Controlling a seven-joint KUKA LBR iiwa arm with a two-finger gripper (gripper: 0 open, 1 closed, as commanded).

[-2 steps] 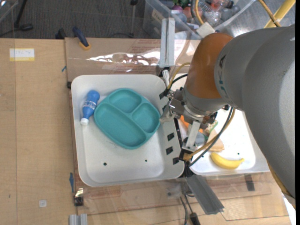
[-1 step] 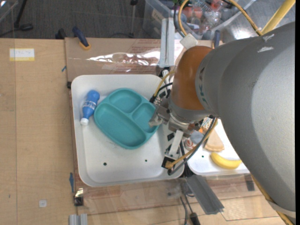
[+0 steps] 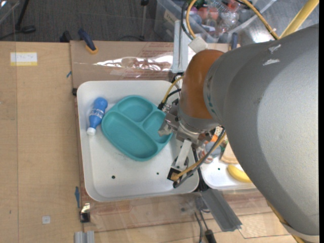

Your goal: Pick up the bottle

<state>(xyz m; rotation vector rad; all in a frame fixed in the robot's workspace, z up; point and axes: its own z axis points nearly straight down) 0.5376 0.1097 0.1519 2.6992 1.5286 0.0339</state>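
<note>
A small blue bottle (image 3: 96, 114) with a white cap lies on its side near the left wall of the left white bin (image 3: 131, 184), cap end toward the front. Its right side touches the left rim of a teal divided plate (image 3: 135, 127) in the middle of that bin. My gripper (image 3: 165, 127) hangs over the right edge of the teal plate, well to the right of the bottle. The big grey arm with its orange band (image 3: 200, 87) hides most of the gripper from above.
The right bin (image 3: 217, 178) is mostly covered by the arm; a yellow banana-like object (image 3: 236, 172) lies in it. A clear box of clutter (image 3: 217, 6) stands behind the bins. Cables (image 3: 185, 163) dangle from the wrist over the left bin's right edge.
</note>
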